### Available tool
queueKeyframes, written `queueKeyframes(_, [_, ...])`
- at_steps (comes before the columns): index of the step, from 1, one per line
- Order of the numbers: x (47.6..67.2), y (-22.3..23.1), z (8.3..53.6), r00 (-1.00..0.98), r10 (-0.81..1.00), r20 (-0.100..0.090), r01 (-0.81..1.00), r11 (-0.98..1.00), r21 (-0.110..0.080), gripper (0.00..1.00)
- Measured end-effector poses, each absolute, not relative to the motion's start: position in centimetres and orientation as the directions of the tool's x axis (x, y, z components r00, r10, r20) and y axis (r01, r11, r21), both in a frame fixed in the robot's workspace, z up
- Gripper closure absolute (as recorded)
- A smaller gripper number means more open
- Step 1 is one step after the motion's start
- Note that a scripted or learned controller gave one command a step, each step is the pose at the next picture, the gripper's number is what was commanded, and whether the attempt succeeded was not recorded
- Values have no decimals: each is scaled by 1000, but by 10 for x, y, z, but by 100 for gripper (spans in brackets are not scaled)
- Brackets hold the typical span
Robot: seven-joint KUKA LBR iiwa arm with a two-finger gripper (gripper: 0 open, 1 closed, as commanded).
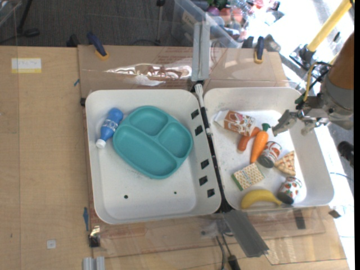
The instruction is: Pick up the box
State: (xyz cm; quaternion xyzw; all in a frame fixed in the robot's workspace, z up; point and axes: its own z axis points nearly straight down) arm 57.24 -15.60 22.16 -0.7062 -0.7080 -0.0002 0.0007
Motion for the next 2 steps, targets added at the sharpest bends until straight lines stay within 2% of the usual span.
queueKeyframes(1, [569,-145,97,-46,999,-1,999,46,4,0])
queueKeyframes(2, [570,-148,109,-39,999,0,999,39,7,100])
